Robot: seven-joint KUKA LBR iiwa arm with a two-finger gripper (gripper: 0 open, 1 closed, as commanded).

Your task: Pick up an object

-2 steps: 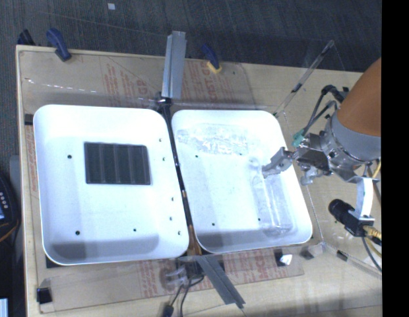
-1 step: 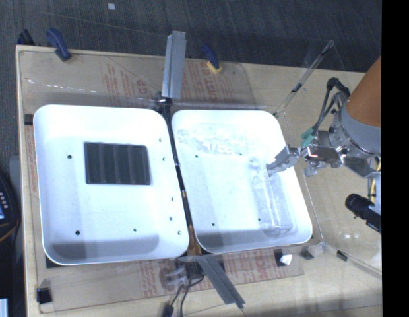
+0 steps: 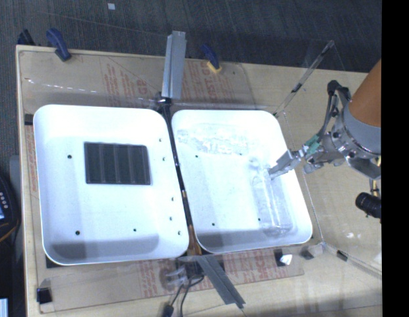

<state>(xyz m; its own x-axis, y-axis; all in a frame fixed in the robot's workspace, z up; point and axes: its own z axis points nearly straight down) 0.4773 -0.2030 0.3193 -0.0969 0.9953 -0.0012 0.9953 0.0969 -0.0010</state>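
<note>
White bins (image 3: 105, 243): two; dark grate (image 3: 117, 163): one.

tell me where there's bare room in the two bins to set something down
Left bin: bare floor all round the dark ribbed block, widest below it. Right bin: open left half; crowded along its right wall, where the clear plastic piece lies under the gripper.

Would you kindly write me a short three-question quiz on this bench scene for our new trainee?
1. True or false: the dark ribbed block lies in the left bin.
2. Which bin does the gripper reach over? A) left B) right
3. Fill in: the clear plastic object lies along the right bin's ____ side.

Key: 1 true; 2 B; 3 right, running lengthwise beside the wall nearest the arm.
</note>
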